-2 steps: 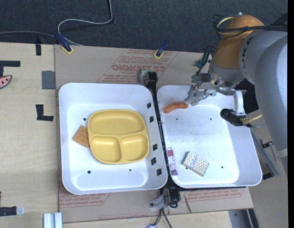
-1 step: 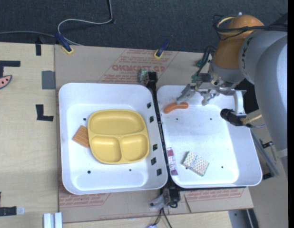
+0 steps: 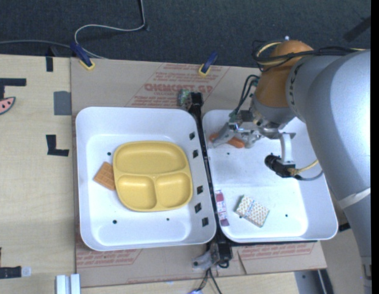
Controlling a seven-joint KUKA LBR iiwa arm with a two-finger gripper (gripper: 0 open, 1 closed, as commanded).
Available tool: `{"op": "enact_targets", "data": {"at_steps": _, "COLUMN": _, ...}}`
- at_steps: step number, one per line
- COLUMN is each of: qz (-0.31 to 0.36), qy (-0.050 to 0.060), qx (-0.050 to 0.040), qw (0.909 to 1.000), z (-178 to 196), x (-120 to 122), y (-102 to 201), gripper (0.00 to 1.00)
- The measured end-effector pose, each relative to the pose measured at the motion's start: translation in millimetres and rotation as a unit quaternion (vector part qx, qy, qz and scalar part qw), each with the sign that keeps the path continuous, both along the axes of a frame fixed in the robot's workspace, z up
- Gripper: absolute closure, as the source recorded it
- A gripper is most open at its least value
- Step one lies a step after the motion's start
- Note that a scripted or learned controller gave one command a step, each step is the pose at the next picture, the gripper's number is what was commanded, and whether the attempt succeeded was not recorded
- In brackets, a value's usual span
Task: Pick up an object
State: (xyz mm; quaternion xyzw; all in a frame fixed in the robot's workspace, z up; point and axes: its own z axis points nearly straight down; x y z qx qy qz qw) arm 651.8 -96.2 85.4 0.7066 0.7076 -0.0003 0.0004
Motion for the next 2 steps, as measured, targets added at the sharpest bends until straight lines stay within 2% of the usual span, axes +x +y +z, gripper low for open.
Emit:
{"op": "enact_targets", "data": {"at_steps": 1, "qz": 0.0, "qy": -0.001, "qx": -0.0003, "qw": 1.0, "z": 10.2, "x": 0.3, "y": -0.2, "gripper": 1.0}}
{"op": "enact_targets", "data": {"at_steps": 2, "qz": 0.0, "qy": 0.0, "qx": 0.0003, "qw": 1.0, "z": 19.5, "x": 0.1, "y": 0.2, "gripper": 1.0}}
